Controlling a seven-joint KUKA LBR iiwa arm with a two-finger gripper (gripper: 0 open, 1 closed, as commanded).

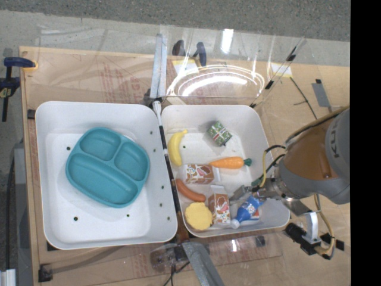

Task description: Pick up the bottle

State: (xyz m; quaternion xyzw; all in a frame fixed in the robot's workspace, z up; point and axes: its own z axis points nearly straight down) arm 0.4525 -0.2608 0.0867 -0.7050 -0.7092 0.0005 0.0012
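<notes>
- The bottle (247, 211) is lying on its side in the right-hand bin (257, 119), near that bin's front right corner.
- It is showing a white body with a blue label or wrap around its middle and a small touch of red on that wrap.
- Its narrow white end is pointing toward the lower left, while the wider blue part is sitting up and to the right.
- It is resting on the bin floor, tilted diagonally rather than lying square to the bin walls.
- Its white end is lying just beside a small brown carton (219, 208); whether the two are touching is unclear.
</notes>
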